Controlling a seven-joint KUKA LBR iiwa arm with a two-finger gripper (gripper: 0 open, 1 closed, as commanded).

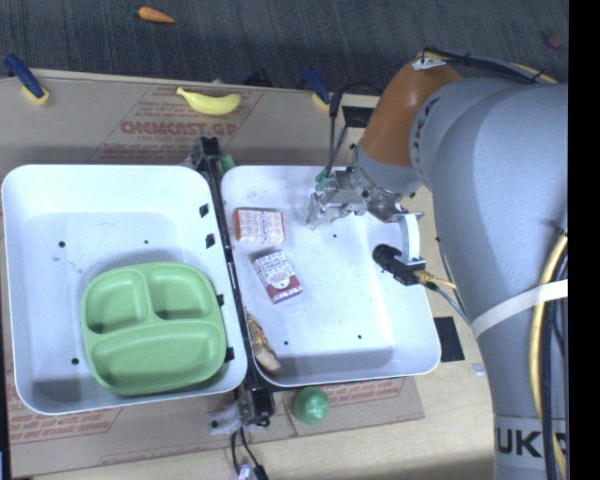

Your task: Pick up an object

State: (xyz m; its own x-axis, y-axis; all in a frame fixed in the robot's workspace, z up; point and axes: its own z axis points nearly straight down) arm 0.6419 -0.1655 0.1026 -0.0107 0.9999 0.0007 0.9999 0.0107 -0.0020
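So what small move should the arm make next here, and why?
Probably shift the gripper toward the left bin and lower it over the orange packet. The gripper sits in the right bin beside that packet with nothing visibly between its fingers, and the packet is the closest object, ahead of the red packet.

Two shallow white plastic bins sit side by side on a brown cardboard sheet. The left bin holds a green three-compartment tray toward its near side. In the right bin, an orange-and-white packet lies behind a red-and-white packet; the metal two-finger gripper hangs right of them. A small tan item, perhaps food, rests in the near left corner. A yellow banana lies behind the bins, a green ball before them
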